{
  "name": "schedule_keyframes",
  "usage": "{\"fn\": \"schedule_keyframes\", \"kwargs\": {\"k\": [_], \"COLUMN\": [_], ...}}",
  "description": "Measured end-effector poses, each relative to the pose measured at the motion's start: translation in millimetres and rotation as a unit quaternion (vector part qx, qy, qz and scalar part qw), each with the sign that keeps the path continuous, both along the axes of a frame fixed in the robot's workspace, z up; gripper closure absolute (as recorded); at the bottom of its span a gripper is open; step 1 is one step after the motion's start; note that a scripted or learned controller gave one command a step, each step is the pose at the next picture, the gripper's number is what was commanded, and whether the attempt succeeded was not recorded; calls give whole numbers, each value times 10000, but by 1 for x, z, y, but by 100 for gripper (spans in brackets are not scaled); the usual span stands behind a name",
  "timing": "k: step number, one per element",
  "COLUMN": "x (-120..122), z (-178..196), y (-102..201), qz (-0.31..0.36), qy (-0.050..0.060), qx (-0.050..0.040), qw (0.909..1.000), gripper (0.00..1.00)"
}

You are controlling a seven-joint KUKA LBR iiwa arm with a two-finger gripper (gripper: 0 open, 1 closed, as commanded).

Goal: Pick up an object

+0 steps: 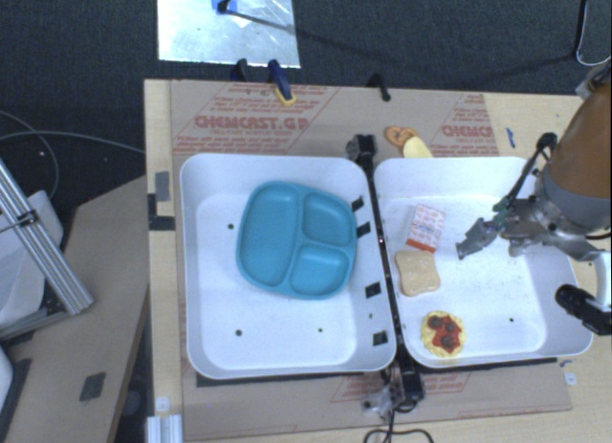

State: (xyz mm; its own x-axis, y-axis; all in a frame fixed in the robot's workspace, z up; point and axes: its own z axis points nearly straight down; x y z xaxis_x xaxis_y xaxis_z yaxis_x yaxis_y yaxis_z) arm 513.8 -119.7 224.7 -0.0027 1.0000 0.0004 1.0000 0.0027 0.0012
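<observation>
Tool hangs with fingers spread, holding nothing, over right bin centre; packet and bread slice crowd the bin's left wall, so closing could clip both or miss.

Right bin: three loose items seen near left wall. Flat packet, white with red-orange print, laid slightly tilted, uppermost of three. Tan bread slice, laid flat just below packet, close to or touching its lower edge. Small round pizza, yellow rim, red topping, laid flat near front wall, apart from bread slice.
</observation>
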Motion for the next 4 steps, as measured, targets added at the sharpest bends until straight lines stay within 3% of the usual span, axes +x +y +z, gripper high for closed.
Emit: {"fn": "schedule_keyframes", "kwargs": {"k": [1, 2, 3, 4], "x": [74, 159, 155, 156], "z": [-40, -39, -39, -29], "y": [80, 118, 216, 210], "qz": [23, 32, 43, 25], "qy": [-26, -50, -16, -26], "qx": [0, 2, 12, 3], "qw": [10000, 10000, 10000, 10000], "gripper": [0, 0, 0, 100]}}
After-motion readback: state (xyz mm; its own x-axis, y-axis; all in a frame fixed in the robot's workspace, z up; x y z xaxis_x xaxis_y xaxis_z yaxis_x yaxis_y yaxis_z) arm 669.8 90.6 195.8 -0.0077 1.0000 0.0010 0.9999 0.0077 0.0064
